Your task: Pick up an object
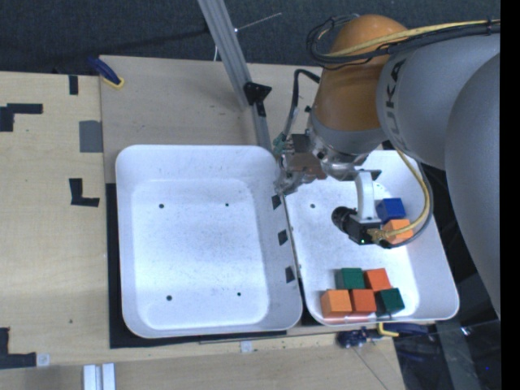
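Several small blocks lie in the right bin (pixel 431 295). A cluster sits near its front edge: a green block (pixel 351 278), an orange block (pixel 378 279), another orange block (pixel 335 302), a third orange one (pixel 363 301) and a dark green block (pixel 391 300). A blue block (pixel 391 208) and an orange block (pixel 399 233) lie further back, toward the bin's right side. My gripper (pixel 291 173) hangs over the back left corner of the right bin, close to the wall shared with the left bin, well away from the block cluster. Nothing shows in its grasp.
The left bin (pixel 130 218) stands beside the right one. A slanted metal rail (pixel 231 47) rises behind the bins. The large grey and orange arm covers the back right of the scene. Black tape marks (pixel 80 192) dot the bench at left.
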`<state>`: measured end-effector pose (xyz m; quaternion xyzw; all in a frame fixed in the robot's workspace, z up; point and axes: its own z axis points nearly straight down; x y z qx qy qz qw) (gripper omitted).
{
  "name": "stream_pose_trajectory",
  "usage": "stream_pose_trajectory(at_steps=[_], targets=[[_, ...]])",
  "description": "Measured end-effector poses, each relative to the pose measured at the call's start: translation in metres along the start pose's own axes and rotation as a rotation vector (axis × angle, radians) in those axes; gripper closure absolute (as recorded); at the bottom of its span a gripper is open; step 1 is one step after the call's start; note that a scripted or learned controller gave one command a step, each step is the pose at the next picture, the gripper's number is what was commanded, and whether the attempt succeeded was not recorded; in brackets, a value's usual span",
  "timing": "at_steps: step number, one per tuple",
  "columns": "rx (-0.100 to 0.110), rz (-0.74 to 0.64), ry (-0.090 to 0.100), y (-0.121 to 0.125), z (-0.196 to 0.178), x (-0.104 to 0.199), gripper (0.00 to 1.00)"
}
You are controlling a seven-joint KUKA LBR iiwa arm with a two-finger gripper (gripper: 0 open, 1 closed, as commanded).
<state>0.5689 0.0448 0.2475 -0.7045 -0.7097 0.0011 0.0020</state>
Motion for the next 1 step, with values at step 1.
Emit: stream_pose_trajectory(at_steps=[1], targets=[[0.0, 0.001, -0.001, -0.0115, 0.0198, 0.0492, 1.0]])
